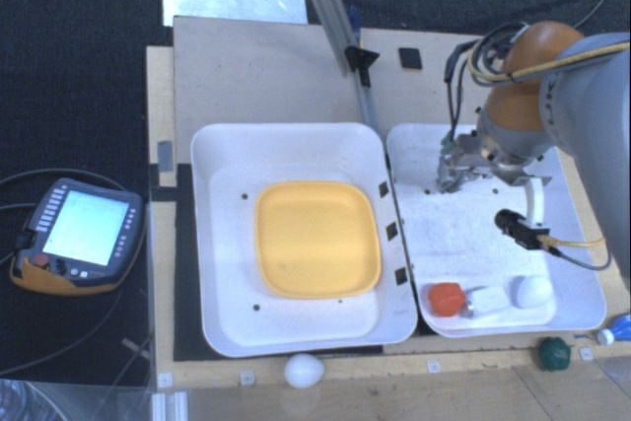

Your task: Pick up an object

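Two shallow white bins are seen side by side on a pale board bench (pixel 256 64), which is surrounded by dark carpeted floor (pixel 69 35). The left bin (pixel 222 212) is occupied by a square yellow plastic plate (pixel 317 238). Along the near edge of the right bin (pixel 572 301) lie a small red-orange rounded object (pixel 446 300), a white oblong piece (pixel 485 301) just beside it, and a white ball (pixel 533 292).

The grey and orange arm (pixel 552 84) is positioned over the far part of the right bin, with the two-finger gripper (pixel 451 175) lowered near the bin floor, well apart from those objects. Nothing is seen between the fingers; whether they are parted or closed cannot be told.

A white egg-shaped object (pixel 304 371) rests on the bench edge, a dark green ball (pixel 554 353) at the right. A teach pendant with a lit screen (pixel 77 234) lies on the floor.
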Motion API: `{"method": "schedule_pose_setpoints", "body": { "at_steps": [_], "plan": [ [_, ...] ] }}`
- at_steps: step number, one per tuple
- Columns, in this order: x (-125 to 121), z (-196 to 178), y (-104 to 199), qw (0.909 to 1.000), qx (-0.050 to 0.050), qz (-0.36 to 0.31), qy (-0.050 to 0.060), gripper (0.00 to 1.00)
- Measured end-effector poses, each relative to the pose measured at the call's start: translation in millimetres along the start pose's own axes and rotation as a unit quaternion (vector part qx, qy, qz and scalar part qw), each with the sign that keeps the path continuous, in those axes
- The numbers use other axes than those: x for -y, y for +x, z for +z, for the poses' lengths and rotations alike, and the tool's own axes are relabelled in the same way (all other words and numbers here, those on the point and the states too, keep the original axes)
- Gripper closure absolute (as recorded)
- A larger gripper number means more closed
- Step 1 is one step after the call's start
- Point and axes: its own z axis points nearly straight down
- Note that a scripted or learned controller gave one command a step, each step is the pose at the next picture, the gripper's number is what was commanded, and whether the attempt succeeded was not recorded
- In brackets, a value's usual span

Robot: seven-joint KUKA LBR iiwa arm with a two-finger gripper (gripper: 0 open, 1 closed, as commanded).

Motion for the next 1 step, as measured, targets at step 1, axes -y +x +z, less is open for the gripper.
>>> {"method": "schedule_pose_setpoints", "body": {
  "at_steps": [1],
  "plan": [
    [8.7, -52.7, 0.3, 1.0, 0.0, 0.0, -0.002, 1.0]
  ]
}}
